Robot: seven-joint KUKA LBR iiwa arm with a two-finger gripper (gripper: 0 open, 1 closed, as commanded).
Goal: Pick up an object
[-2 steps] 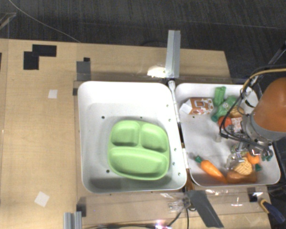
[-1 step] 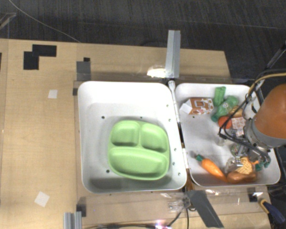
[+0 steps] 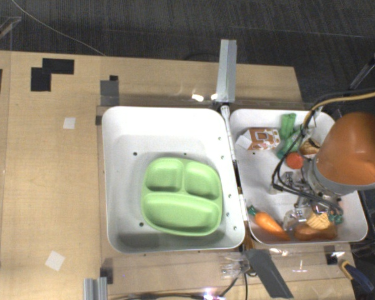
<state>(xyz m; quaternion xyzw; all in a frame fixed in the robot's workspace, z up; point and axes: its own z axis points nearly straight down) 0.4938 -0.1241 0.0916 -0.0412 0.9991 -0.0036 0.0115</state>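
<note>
The left bin (image 3: 112, 186) is holding a green divided tray (image 3: 182, 195) lying flat in its middle. The right bin (image 3: 256, 167) is holding the clutter the task draws on, with the arm's orange band (image 3: 350, 149) leaning over its near right part.

The gripper (image 3: 309, 214) is hanging low among a tight group at the near edge: an orange carrot (image 3: 269, 222) lying just left of it, and a yellowish piece (image 3: 319, 219) and a brownish item (image 3: 312, 232) sitting right under it. I cannot tell how its tips are set, as wrist and cables are covering them.

A printed packet (image 3: 262, 138), a green item (image 3: 287, 127) and a small red ball (image 3: 294, 160) are lying farther back.

The likely trouble is crowding: closing here risks pinching two things at once, or nudging the carrot against the bin wall and slipping off it.
</note>
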